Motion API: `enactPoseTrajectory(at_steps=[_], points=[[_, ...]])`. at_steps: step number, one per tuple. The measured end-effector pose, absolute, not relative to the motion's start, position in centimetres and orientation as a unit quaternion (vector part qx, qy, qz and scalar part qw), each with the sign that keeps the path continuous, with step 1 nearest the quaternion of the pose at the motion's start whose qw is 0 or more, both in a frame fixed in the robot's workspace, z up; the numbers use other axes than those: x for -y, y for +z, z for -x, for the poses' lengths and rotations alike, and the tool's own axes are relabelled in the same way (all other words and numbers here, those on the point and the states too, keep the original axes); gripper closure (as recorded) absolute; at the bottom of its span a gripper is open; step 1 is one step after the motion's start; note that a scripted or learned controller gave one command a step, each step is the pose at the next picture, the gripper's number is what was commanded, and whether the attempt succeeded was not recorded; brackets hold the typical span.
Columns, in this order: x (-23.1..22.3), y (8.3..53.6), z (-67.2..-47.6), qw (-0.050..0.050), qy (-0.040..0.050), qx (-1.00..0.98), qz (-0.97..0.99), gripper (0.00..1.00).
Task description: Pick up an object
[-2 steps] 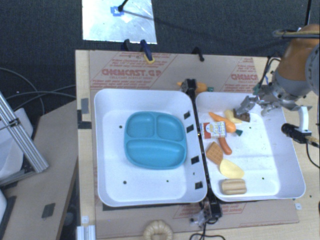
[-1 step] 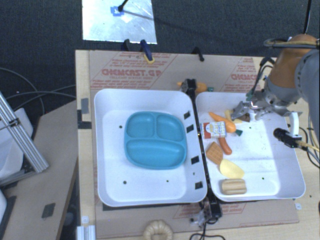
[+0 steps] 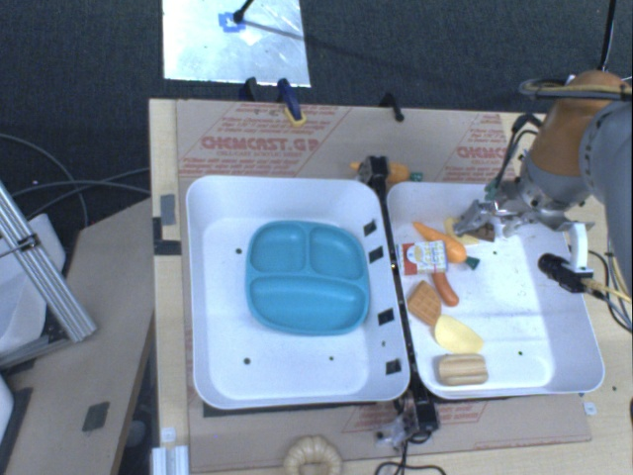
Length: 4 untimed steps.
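My gripper [image 3: 479, 222] hangs low over the far edge of the right bin [image 3: 529, 310], just right of an orange carrot [image 3: 440, 239]. A small dark brownish shape sits right at its tip; whether it is held is unclear. Left of and nearer than the gripper lie a white-and-red packet [image 3: 427, 256], a red sausage [image 3: 446, 288], a tan waffle piece [image 3: 424, 304], a pale yellow slice [image 3: 457, 334] and a bread roll [image 3: 462, 369]. The grey arm with its orange band [image 3: 579, 132] comes in from the upper right.
The left bin [image 3: 203, 295] holds a blue divided plate [image 3: 305, 275]. A black fitting [image 3: 560, 270] juts over the right bin's right side. A yellow item [image 3: 396, 173] lies behind the bins, and a beige ring [image 3: 312, 455] lies at the bench's front edge.
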State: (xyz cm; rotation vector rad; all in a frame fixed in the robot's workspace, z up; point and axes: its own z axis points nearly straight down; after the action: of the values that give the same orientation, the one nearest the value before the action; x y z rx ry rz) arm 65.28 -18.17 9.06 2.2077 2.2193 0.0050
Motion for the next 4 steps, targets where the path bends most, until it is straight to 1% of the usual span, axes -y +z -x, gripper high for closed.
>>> enactPoseTrajectory(at_steps=[1,2,3,4], points=[[18.2,10.3,-65.5,0.009,0.0036,-0.709,-0.705,1.00],[18.2,14.8,-65.3,0.002,0.0018,-0.709,-0.706,1.00],[18.3,19.3,-65.6,0.003,0.0021,-0.709,-0.705,1.00],[18.3,22.8,-65.8,0.003,0.0018,-0.709,-0.705,1.00]])
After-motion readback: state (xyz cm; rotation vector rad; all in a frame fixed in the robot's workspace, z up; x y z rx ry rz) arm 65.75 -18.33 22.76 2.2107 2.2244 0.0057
